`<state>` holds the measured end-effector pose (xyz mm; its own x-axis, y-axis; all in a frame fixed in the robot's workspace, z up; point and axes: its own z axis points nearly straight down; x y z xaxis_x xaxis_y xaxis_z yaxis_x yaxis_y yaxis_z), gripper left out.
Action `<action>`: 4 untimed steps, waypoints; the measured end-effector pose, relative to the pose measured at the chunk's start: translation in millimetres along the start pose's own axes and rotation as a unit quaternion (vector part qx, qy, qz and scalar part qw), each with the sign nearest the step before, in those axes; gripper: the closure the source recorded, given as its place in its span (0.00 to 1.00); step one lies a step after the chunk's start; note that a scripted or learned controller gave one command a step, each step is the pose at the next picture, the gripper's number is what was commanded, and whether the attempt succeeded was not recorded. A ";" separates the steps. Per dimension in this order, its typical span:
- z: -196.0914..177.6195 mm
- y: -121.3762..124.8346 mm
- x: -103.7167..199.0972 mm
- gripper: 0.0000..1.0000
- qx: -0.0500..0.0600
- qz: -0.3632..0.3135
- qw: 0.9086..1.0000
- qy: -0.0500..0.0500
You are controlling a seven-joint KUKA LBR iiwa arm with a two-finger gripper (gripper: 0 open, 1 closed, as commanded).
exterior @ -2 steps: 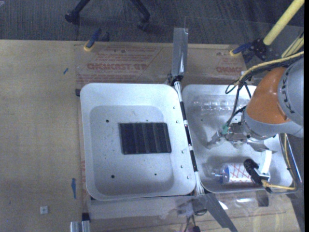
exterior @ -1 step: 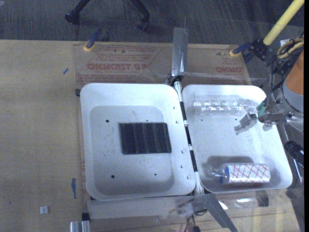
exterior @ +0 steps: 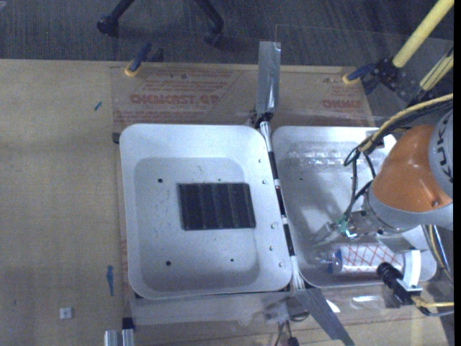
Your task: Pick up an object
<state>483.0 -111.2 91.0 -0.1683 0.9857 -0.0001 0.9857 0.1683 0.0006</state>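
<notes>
My gripper [exterior: 337, 231] is low in the right bin [exterior: 306, 193], near its front half, below the grey arm with the orange band [exterior: 410, 179]. Just in front of it lies a white tube with a red criss-cross pattern [exterior: 362, 256], on its side along the bin's front wall; whether the gripper touches it is unclear. A clear plastic packet [exterior: 320, 154] lies at the back of the same bin. A dark ribbed rectangular pad [exterior: 216, 205] lies flat in the middle of the left bin [exterior: 144, 153].
The two bins meet along a taped seam [exterior: 277, 193]. A grey strap [exterior: 268, 78] runs back from the seam. Cables [exterior: 364, 157] loop off the arm over the right bin. Yellow-handled clamps [exterior: 133, 67] and chair legs [exterior: 162, 6] sit beyond the bench.
</notes>
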 end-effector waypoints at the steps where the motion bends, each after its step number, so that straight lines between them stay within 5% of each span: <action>1: 2.6 -2.7 -12.7 0.00 -0.003 -0.053 0.999 0.001; 2: 2.6 81.4 1.0 0.00 -0.005 0.013 1.000 -0.001; 3: 4.0 138.9 -18.5 0.00 0.008 -0.013 1.000 0.004; 4: -41.1 81.6 -88.8 0.00 0.001 0.040 0.999 0.000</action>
<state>578.4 -184.9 132.2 -0.0899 0.9959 -0.0001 0.9959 0.0899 -0.0008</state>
